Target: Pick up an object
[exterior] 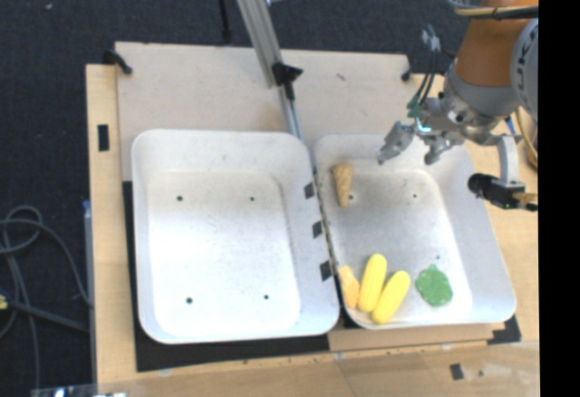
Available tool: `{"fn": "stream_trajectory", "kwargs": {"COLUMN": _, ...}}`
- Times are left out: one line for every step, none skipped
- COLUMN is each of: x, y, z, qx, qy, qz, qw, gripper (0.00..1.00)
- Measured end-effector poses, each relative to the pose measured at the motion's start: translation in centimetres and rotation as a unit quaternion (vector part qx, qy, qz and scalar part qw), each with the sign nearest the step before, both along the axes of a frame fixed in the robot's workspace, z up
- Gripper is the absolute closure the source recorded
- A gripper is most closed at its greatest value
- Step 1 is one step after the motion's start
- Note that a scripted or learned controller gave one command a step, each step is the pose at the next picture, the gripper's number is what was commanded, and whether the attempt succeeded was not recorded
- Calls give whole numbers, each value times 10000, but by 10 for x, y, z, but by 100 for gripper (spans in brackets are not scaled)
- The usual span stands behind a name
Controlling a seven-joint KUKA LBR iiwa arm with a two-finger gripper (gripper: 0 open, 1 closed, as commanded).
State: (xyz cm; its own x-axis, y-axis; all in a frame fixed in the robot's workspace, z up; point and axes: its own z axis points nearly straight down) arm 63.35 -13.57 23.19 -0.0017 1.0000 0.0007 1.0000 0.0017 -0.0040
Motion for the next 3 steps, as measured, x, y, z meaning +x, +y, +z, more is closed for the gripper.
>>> {"fn": "stream_trajectory", "kwargs": {"x": 1, "y": 0, "z": 3, "qx": -7, "qy": -26, "qz": 6, "qw": 10000, "gripper": 0}}
{"fn": "stream_trajectory", "kwargs": {"x": -1, "y": -6, "z": -40, "qx": -14, "qy": -4, "qz": -16, "qw": 10000, "gripper": 0}}
{"fn": "stream_trajectory", "kwargs": {"x": -1, "y": -16, "z": -86, "qx": -17, "qy": -4, "qz": -22, "qw": 10000, "gripper": 0}}
